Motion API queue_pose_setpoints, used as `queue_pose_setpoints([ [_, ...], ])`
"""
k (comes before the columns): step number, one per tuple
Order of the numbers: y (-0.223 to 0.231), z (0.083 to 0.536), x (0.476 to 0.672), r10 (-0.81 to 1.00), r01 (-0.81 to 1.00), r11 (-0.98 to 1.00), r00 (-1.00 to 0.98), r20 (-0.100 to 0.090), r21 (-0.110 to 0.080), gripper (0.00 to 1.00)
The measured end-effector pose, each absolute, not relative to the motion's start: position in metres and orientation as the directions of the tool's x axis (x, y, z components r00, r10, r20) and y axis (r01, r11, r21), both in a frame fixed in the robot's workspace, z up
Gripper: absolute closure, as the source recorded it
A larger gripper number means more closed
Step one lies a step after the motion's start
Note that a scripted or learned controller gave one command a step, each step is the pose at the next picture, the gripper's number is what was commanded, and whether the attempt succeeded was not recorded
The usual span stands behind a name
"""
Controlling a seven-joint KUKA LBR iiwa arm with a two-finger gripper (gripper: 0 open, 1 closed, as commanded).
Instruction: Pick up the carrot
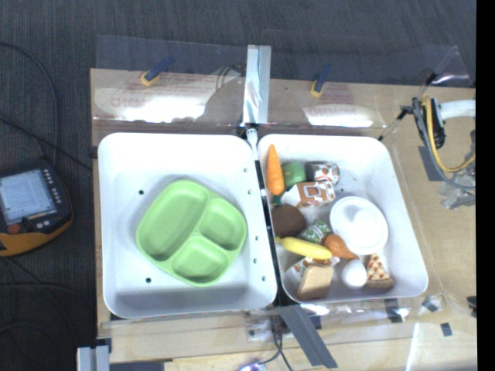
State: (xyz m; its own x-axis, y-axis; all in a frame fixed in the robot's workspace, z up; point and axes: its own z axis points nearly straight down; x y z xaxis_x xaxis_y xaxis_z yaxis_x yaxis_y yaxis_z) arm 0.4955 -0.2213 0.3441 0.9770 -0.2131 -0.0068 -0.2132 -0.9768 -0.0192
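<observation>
Glossy toy foods crowd the right white bin [402,207], a slice of bread [313,279] lowest and a smooth white bowl [359,221] among them, while the tapered orange carrot [274,171] lies along the left wall beside the bin holding a green three-section plate [193,230]; I cannot tell the gripper's state

I look down on my two white bins side by side. The left bin [116,207] holds a green divided plate [193,230]. The right bin [398,199] is crowded: the carrot [274,171] lies along its left wall, tip toward the back, just beside a green round item [293,174]. Nearer the front sit a brown ball [288,219], a banana [304,247], a white bowl [358,221] and a white egg [354,273]. A teach pendant [31,201] rests on the floor at far left.
</observation>
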Motion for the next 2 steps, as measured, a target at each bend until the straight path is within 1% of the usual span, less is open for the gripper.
queue_pose_setpoints([
  [2,-0.2172,0.3574,0.4996,-0.212,-0.213,-0.976,0.977,-0.009,-0.045,1.0],
])
